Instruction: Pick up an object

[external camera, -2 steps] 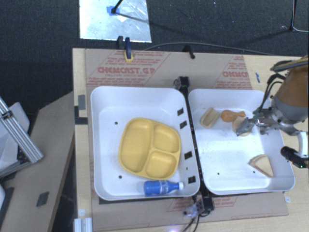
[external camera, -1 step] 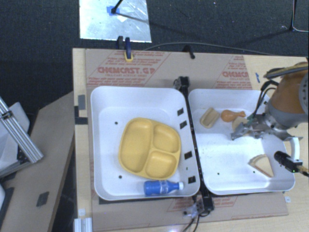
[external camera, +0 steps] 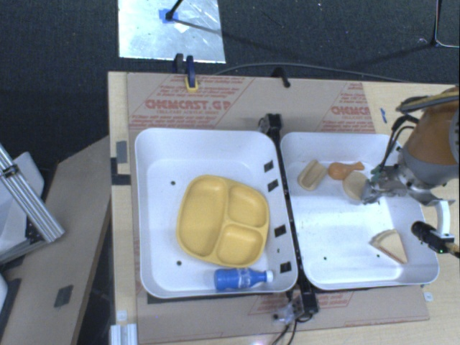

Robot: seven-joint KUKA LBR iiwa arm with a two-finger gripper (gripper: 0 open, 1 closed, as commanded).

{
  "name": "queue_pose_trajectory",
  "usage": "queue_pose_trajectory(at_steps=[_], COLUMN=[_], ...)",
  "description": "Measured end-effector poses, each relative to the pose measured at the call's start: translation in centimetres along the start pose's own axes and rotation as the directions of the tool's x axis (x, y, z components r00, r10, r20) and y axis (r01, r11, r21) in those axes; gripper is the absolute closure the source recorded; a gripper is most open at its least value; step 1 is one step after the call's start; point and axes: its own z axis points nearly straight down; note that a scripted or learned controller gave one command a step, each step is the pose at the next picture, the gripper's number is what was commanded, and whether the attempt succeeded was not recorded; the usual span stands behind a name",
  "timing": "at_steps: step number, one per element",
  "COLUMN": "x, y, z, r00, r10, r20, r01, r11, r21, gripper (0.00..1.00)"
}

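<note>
Two shallow white bins side by side on the desk (external camera: 122,192). In the left bin (external camera: 154,164): a yellow divided plate (external camera: 223,218) near the middle, lying flat, and a blue bottle (external camera: 241,279) on its side just below the plate, white cap toward the right. In the right bin (external camera: 338,264): a tan bread roll (external camera: 310,174) near the upper left, an orange piece (external camera: 345,169) just beside it to the right, a pale round piece (external camera: 353,185) just below the orange one, and a tan wedge (external camera: 392,246) well apart toward the lower right corner. Reaching in from the right, the grey arm with orange band (external camera: 431,142), low over the right bin. Gripper (external camera: 370,192) down at the right edge of the pale round piece, touching or nearly so. Cannot tell how the gripper is set, nor whether anything is gripped.
</note>
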Motion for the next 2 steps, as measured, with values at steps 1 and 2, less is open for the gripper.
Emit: queue_pose_trajectory(at_steps=[1,2], x=[-0.5,-0.3], y=[-0.7,0.1], z=[-5.9,-12.2], r00=[1.0,1.0], r10=[0.003,-0.002], r20=[0.001,0.001], r01=[-0.003,0.002], r11=[1.0,1.0], r21=[-0.001,-0.004], gripper=[1.0,1.0])
